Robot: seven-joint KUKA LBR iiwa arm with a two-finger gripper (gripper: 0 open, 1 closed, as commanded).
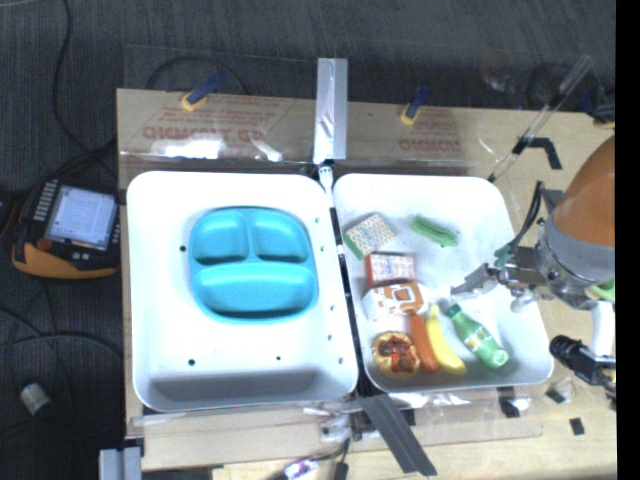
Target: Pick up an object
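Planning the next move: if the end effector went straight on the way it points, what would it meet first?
Probably bare floor of the right bin: the end effector points left, just above the green bottle. Beyond lies the orange-brown box. Depth is unclear.

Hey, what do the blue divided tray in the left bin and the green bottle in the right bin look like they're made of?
The blue divided tray looks like moulded plastic with a smooth, slightly matt finish: even colour, rounded compartment edges. The green bottle looks like glossy plastic, perhaps a toy; it shows bright highlights and a pale cap, but it is too small to be sure.
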